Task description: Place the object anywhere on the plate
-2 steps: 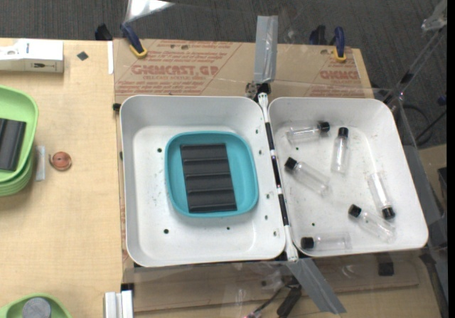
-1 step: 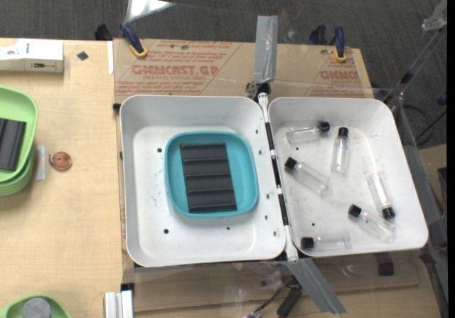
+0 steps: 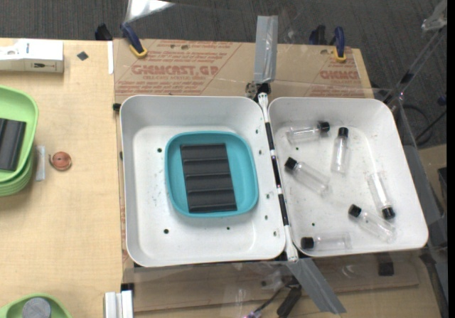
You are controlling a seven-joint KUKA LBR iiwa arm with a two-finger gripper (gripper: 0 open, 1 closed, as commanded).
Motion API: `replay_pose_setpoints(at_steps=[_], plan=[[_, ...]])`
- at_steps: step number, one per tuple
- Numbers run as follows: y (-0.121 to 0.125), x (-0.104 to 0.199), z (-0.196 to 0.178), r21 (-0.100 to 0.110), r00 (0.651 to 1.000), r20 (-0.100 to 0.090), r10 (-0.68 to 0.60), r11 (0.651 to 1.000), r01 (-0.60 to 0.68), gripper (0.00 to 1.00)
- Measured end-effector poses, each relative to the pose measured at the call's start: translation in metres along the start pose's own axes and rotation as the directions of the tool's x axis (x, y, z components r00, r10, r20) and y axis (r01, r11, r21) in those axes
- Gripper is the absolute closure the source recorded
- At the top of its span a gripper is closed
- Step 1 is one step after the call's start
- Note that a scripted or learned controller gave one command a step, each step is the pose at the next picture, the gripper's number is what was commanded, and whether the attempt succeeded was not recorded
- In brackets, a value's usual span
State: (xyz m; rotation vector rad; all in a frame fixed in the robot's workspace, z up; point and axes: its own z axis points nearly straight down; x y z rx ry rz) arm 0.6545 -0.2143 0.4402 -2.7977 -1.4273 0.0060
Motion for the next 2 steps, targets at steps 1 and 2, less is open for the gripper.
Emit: replay_pose_setpoints(at_steps=[1, 2], plan=[[0.0000, 0.0000, 0.0000, 0.000, 1.000, 0.000, 0.000, 1.000, 0.000, 0.00], [0.0000, 0.0000, 0.0000, 0.000, 1.000, 0.000, 0.000, 1.000, 0.000, 0.00]])
